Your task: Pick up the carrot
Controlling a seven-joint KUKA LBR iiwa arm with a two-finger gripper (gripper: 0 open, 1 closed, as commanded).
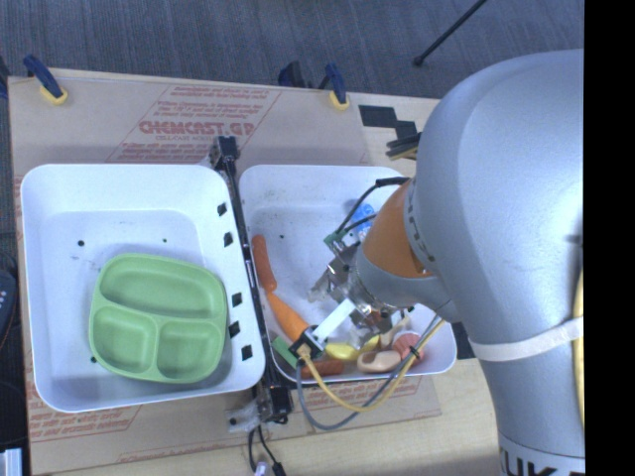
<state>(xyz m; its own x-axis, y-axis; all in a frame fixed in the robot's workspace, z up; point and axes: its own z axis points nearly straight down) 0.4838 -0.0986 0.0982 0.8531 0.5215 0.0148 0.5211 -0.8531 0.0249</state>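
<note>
Gripper point(340, 288) low inside the right-hand bin point(303, 201), tucked under the wrist and its orange band. Released or clenched: cannot tell from this angle. Nothing seen in its grasp.

Carrot point(287, 314) lies just left of the gripper, near the bin's left wall. It is slanted, orange, with what looks like a green top toward the front corner. A longer red-orange piece point(261, 262) runs along the same wall behind it, almost end to end; touching or not, cannot tell.

Front edge is crowded: yellow piece point(342, 350), pale pink piece point(380, 361), red bit point(407, 343). The left bin point(69, 206) holds a green divided plate point(157, 317), well apart.

Judgement: the gripper is not yet squarely over the carrot. Best to shift left, set the gripper across the carrot's narrow width at mid-body, and come straight down. Keep off the wall and the red-orange look-alike. Take hold only once low.
</note>
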